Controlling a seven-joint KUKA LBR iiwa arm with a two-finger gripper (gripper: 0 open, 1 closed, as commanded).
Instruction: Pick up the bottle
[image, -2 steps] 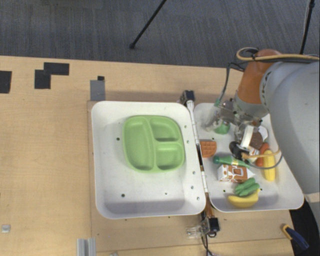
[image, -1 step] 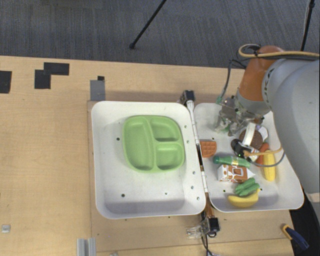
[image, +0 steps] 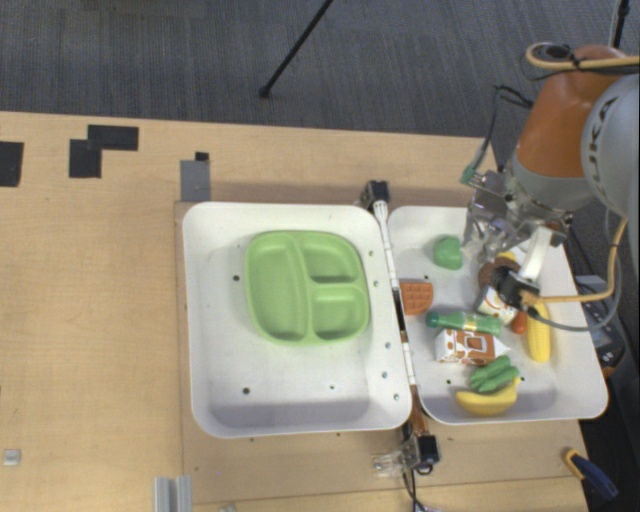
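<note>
The bottle (image: 466, 322) lies on its side in the right bin (image: 575, 400), roughly at the bin's centre. Its body is green and it points toward a red end near the yellow item (image: 538, 338) on the right.

Gripper status: the gripper (image: 497, 268) hangs above the upper part of the right bin, just beyond the bottle and beside a light green lump (image: 448, 251). Whether it is released or clenched cannot be told; the mechanism is a dark tangle at this slant. Nothing is visibly held.

Risk assessment:
- Crowding. The bottle touches or nearly touches a printed carton (image: 467, 347) below it, and an orange waffle-patterned piece (image: 416, 296) sits just to its left. A descent onto the bottle is likely to catch a neighbour or push the bottle aside.
- Rolling. A round body lying flat is likely to roll out of a closing grip if approached along its length.
- Wrong pick. A dark brown object (image: 490, 272) lies directly under the gripper; a straight descent from the present position would meet that item, not the bottle.
- Further clutter: a green leafy item (image: 494, 376) and a banana (image: 487, 401) lie nearer the front rim.

Limits of view: the arm (image: 575, 120) is cut off at the frame's right edge. The bottle's cap end is hard to separate from adjacent objects. The left bin (image: 215, 400) holds a green divided tray (image: 305, 286).
</note>
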